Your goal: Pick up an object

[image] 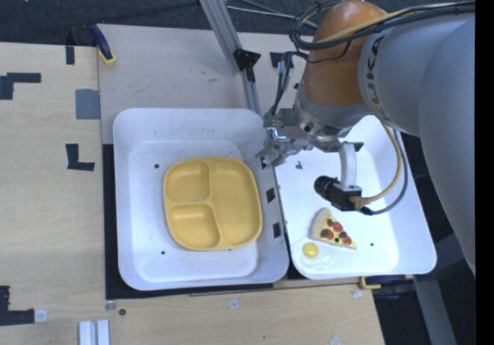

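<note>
Left of centre we see a white bin (139, 181) holding a yellow divided plate (212, 202), lying flat. In the right bin (409, 251), near its lower edge, lie a pizza slice (333, 229) and, just beside it to the lower left, a small yellow piece (310, 251). The arm (347, 58) comes in from the upper right. Its gripper (279, 147) hangs over the bins' shared rim, above the plate's upper right corner, well apart from the pizza; we cannot tell its grip.

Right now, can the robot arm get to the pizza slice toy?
Probably yes. The triangular toy pizza slice lies uncovered in the right white bin, just below the grey arm's wrist, with a small yellow round piece beside it.
</note>
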Motion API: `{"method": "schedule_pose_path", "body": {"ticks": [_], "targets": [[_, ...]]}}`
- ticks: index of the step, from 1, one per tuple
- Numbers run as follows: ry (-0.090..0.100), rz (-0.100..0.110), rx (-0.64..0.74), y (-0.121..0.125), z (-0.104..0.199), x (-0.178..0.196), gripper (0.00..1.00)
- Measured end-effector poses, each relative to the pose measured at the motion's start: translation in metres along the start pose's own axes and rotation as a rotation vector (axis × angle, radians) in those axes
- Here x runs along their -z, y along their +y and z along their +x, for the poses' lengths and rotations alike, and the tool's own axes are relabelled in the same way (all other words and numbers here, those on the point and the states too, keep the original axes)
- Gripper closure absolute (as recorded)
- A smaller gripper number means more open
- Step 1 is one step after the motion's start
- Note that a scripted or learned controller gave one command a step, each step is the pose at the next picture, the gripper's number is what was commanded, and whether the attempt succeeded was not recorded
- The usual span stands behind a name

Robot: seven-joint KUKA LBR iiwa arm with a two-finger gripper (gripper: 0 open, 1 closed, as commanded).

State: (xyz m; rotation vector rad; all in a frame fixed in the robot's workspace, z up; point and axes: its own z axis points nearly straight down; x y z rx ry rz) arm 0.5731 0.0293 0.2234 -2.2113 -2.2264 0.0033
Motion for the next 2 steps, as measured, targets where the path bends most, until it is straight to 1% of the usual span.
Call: {"method": "schedule_pose_path", "body": {"ticks": [1,2], "targets": [[-0.001,0.0,0.0,-0.0166,0.0548,-0.0104,1.0],[-0.002,-0.001,-0.004,-0.0158,0.052,-0.0099,0.0]]}}
